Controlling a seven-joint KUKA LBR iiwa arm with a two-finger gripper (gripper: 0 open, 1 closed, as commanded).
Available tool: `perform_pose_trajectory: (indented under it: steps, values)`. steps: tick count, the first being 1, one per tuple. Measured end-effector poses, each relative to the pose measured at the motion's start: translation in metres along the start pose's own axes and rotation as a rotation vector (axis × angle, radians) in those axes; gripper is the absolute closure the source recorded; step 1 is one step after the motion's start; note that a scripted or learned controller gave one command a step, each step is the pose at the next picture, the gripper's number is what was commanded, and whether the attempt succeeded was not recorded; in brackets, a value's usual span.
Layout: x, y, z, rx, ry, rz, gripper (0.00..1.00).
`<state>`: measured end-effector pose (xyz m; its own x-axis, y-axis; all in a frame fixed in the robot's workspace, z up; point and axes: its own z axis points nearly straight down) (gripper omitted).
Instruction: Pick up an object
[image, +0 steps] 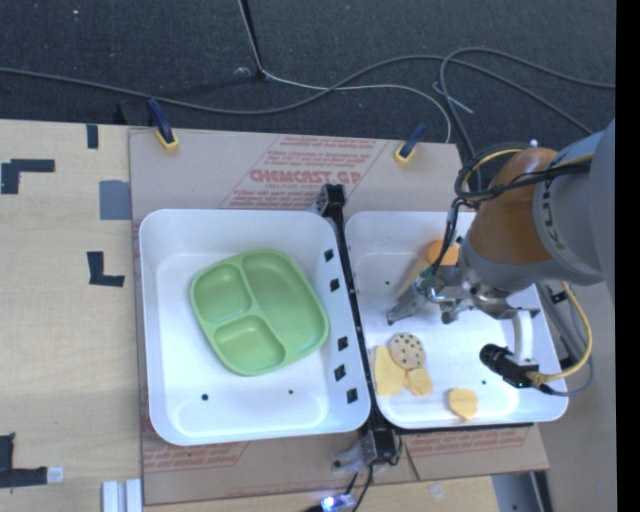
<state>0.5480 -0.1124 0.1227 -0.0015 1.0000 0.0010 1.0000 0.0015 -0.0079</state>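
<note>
I am hovering my pincer (405, 304), fingers apart and holding nothing, just above the cookie (405, 349), which looks light, stiff and flat, best nipped across its edges.

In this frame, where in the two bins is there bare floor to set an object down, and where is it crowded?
Left bin: bare floor along its near edge and left wall, around the green divided plate. Right bin: a bare patch at its far left corner, beside the divider. Its near half is crowded: cookie, yellow pieces, another yellow piece, with the end effector above.
</note>
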Motion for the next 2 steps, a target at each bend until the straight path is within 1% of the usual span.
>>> perform_pose_trajectory:
  steps: [1,2]
  values:
    - [0.0,0.0,0.04,-0.007,-0.003,0.0,0.0]
    - [0.0,0.001,0.027,-0.009,-0.003,0.0,1.0]
